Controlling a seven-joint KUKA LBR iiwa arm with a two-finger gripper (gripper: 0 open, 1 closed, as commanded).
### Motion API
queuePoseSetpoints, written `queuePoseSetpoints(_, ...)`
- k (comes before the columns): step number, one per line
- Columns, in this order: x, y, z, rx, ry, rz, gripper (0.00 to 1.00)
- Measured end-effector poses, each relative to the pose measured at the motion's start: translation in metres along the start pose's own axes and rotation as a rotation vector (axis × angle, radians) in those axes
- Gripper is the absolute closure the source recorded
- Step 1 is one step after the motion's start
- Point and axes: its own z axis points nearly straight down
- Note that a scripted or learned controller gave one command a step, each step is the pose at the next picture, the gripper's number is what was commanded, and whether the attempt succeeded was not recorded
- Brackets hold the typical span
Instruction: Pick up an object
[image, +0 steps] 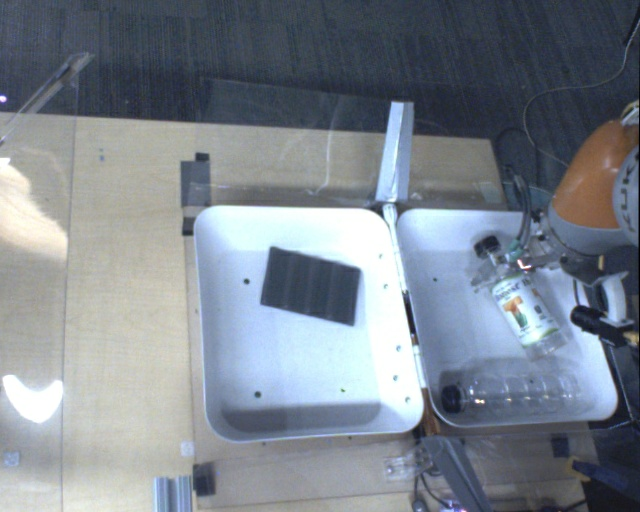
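Two white bins side by side on the desk (110, 330), near edges almost touching along a thin seam.

In the left bin (204, 330): one dark flat pad (311, 285), slightly skewed, lying in the upper middle. Well apart from all four walls, with bare floor all round it and most of it below.

In the right bin (440, 310): a small labelled bottle (526, 312) lying on its side at a slant, dark cap up-left, base down-right near the right wall. Below it, a clear bottle (515, 392) lying flat along the lower wall, black cap toward the left corner. Narrow gap between the two bottles. Open floor in the left half of this bin, from the seam to the small bottle.

Reaching in from the right: the arm (595, 190), over the bin's upper right corner. Gripper (522, 260) low over the small bottle's cap end, close to or touching it; cannot tell whether released or clenched, nor whether grasping the bottle.
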Motion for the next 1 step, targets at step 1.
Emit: queuePoseSetpoints(1,0.0653,-0.0072,-0.0878,0.009,0.005,-0.109,1.00)
